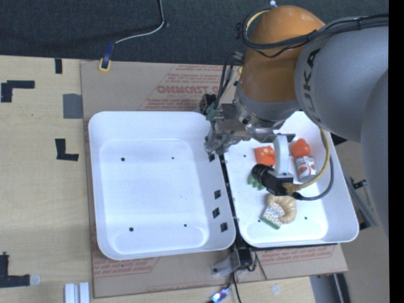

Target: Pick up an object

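Note:
The right bin [328, 229] holds several small things. An orange block [265, 154] lies near its middle, and a red and white bottle with an orange cap [304, 161] lies to the right of it. A green item [255, 181] sits lower left, partly hidden by the robot's hardware. A tan ring-shaped pastry [284, 207] and a small green and white packet [273, 217] lie toward the front. My gripper [215, 141] hangs low over the back left corner of the right bin, by the wall between the bins, left of the orange block. I see nothing in it.
The left bin [101, 169] stands beside the right one on a cardboard sheet [177, 87]. The arm's big grey and orange body [284, 55] covers the back of the right bin. A cable [136, 36] runs over the dark surface behind.

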